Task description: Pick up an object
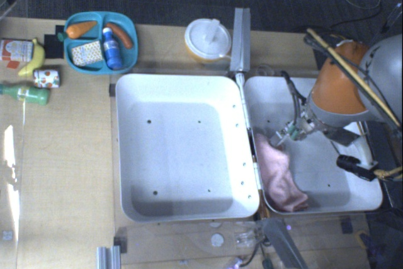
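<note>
Two white bins fill the middle of the frame, the left bin point(182, 148) bare and the right bin point(327, 195) holding a crumpled pink cloth point(278, 176) along its left wall, just above whose upper end the gripper point(286, 133) hangs, how far spread I cannot tell.
</note>
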Motion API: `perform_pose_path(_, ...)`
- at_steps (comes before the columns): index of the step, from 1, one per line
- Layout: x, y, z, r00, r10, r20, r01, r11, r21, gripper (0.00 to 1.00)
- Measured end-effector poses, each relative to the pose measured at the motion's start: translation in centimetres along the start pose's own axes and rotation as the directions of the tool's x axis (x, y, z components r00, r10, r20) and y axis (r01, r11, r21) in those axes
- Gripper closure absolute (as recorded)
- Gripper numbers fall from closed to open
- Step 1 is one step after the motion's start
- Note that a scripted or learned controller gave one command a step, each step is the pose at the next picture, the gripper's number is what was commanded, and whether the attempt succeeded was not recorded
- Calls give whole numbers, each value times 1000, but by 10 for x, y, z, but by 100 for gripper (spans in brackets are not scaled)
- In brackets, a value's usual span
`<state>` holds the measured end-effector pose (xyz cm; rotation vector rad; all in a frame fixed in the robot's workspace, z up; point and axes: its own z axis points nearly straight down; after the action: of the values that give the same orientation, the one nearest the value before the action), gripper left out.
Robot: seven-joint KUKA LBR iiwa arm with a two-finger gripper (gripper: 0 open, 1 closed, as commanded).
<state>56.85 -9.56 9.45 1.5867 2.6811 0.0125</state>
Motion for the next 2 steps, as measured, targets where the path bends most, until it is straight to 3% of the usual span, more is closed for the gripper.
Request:
perform_pose_path(1,0,0,0,1000,0,0,0,1000,0,0)
perform_pose_path(2,1,3,-11,1000,-2,-2,2,1000,-4,100)
